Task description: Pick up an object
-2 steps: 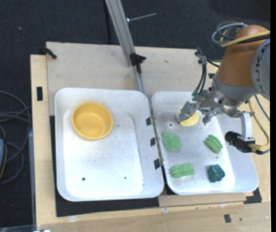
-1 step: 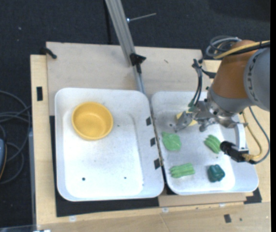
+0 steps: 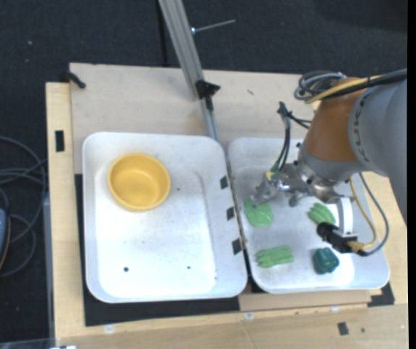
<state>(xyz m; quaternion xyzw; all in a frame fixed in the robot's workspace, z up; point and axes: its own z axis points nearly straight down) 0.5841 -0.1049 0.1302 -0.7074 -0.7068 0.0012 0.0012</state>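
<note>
Over the right bin [image 3: 368,267], arm [image 3: 361,133] enters from the right, wrist bent down, tool [image 3: 284,187] low beside a light green piece [image 3: 259,214]. Whether the tool is wide or narrow: cannot tell, metalwork blurs together. Left bin [image 3: 157,267] holds a yellow bowl [image 3: 140,181]. Ribbed green piece [image 3: 274,256], dark teal piece [image 3: 325,260], another green piece [image 3: 321,213] partly behind cabling.

Grey arm [image 3: 372,126] reaches in from right, orange-banded wrist bent down; gripper [image 3: 266,191] low, finger state unclear.
</note>
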